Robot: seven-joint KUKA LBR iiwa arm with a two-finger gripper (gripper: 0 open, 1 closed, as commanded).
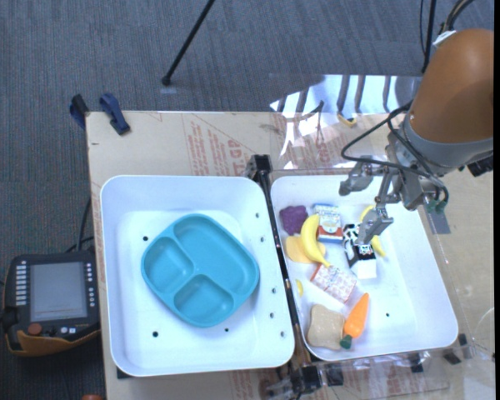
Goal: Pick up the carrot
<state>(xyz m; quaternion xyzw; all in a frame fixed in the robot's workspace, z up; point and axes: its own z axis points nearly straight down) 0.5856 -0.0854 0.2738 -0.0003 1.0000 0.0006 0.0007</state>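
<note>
So the carrot (357, 315) is lying in the right bin (425, 307), down toward the near end, tilted with its green top pointing near-left, right beside a tan slice of bread (323, 327) and just near of a red-and-white snack packet (334, 282). Nothing is touching it from above, so the pick hasn't started as far as I can judge. The end effector (365, 244) is hanging over the middle of that same bin, farther back than the carrot, sitting over or right at a small black-and-white carton (362, 261). From this angle I honestly can't tell whether it's gripping anything or not, too much clutter underneath it. Around it there's a banana (312, 237), a purple thing that looks like grapes (293, 218), and another little package (328, 222) at the far side. The left bin (117, 223) just has a blue divided plate (200, 269) in it, which doesn't matter for this job. My read: basically everything is left to do. The arm needs to come toward the near side, line up over the carrot, drop down, close on it and lift. The bread being so close could make the grab messy.
</note>
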